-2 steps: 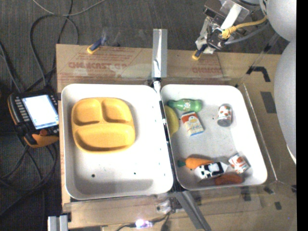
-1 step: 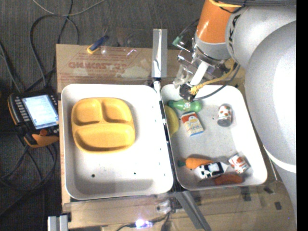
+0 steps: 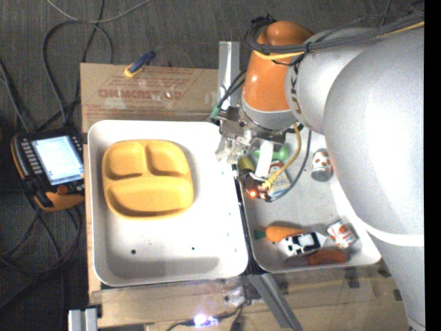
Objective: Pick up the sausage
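Hand [image 3: 238,150] metal, grip state unclear; smooth reddish-brown sausage [image 3: 327,257] lies apart in right bin [image 3: 358,262].

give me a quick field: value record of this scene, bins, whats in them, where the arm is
left bin: holds a yellow divided plate
right bin: carrot, black-and-white toy car, sausage, two small cans, green item partly hidden
sausage: at the near edge, beside the toy car, lying free
arm: over the right bin
end effector: above the divider between the bins, well away from the sausage
off bench: tablet on the left
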Controlling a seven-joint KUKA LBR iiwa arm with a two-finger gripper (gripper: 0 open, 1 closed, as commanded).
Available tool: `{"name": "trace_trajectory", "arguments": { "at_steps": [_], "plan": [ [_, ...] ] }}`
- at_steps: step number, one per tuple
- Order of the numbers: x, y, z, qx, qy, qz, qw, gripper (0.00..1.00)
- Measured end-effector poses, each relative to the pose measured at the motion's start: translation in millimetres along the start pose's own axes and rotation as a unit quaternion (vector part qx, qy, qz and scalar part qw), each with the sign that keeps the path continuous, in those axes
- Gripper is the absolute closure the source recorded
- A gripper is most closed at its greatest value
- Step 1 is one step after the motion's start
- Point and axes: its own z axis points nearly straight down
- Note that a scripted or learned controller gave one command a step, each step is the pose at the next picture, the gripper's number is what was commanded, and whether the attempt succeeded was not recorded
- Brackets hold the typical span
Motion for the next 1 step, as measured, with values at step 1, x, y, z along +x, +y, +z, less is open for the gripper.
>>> {"name": "trace_trajectory", "arguments": {
  "at_steps": [1],
  "plan": [
    [-49.7,1.9,-32.1,-0.001,0.0,0.109,0.9941,1.0]
  ]
}}
